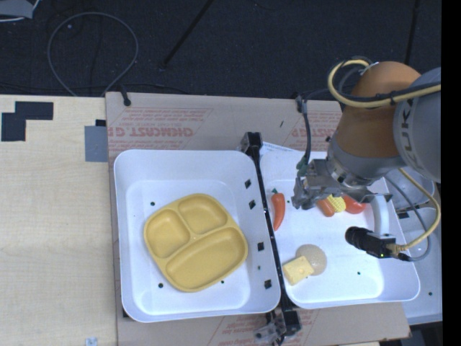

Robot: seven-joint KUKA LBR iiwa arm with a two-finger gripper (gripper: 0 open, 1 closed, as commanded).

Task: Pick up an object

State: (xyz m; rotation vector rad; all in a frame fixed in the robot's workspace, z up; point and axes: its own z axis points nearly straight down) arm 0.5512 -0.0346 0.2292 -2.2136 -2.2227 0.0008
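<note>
- Low over the far half of the right bin (353,283): the gripper (305,193), hanging from the grey and orange arm (374,125) that reaches in from the right.
- Jaw state: cannot tell, since the dark gripper body hides it from this slant; nothing seen pinched.
- Just beside the gripper, on its right: a tight cluster of a small orange piece (326,207), a yellow piece (337,203) and a red piece (354,206), touching one another and partly tucked under the wrist.
- On the gripper's left, near the bin's left wall: a long orange-red piece (278,210), lying lengthwise along that wall, apart from the cluster.
- Nearer the front of the same bin: a pale yellow block (297,270) touching a beige round thing (314,256), well apart from the gripper.
- Over the cluster: the wrist and arm, blocking a clear look at how the three pieces lie.
- In the left bin (137,171): a yellow divided plate (194,242), flat on the floor, turned at an angle.
- Between the two bins: touching rims with small black clips (260,247) along the join.
- Under both bins: a brown cardboard sheet (194,125) on the pale wooden bench (50,215).
</note>
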